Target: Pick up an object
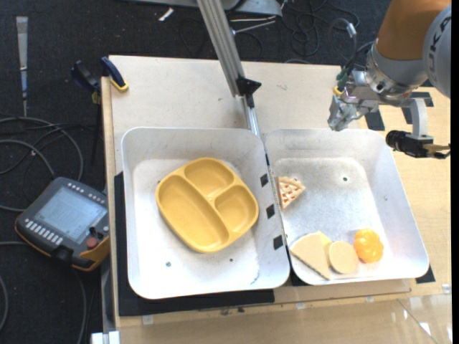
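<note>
Well, nearest you and well below the tool (343, 117) lie an orange ball (368, 246) and pale slices (324, 254), then a waffle piece (290, 190). Nothing is picked yet; whether your tool is apart or together, I cannot tell.

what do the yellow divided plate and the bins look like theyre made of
The yellow divided plate looks like moulded plastic: one even colour, rounded rims, a soft sheen and three pressed-in compartments. The left bin and right bin look like thin white plastic or coated sheet, matte, with scuffed, speckled grey floors; which of the two the view leaves open.
</note>
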`<state>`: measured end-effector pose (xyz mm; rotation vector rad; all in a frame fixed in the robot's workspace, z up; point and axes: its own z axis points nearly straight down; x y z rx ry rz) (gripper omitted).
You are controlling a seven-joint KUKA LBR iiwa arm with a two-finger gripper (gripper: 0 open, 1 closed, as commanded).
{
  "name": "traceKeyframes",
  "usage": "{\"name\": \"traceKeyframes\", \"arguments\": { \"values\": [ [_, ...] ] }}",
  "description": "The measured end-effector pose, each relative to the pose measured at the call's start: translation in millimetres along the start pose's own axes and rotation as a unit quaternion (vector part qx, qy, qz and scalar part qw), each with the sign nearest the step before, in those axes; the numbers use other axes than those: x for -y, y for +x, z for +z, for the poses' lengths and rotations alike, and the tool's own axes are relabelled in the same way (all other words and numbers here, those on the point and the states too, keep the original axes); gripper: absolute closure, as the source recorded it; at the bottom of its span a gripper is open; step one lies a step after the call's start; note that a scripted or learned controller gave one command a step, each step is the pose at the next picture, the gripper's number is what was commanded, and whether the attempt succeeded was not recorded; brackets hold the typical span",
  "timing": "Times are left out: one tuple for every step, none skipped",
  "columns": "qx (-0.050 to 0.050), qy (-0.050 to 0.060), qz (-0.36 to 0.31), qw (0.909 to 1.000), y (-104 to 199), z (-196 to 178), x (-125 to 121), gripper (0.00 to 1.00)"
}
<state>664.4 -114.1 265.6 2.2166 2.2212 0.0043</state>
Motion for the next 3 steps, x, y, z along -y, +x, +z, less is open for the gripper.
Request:
{"name": "traceKeyframes", "arguments": {
  "values": [
    [-0.001,0.001,-0.003,1.0,54.8,2.0,-9.7,1.0],
    [-0.001,0.003,-0.003,1.0,119.0,12.7,-8.0,1.0],
    [-0.001,0.001,-0.003,1.0,169.9,11.8,-10.7,1.0]
  ]
}}
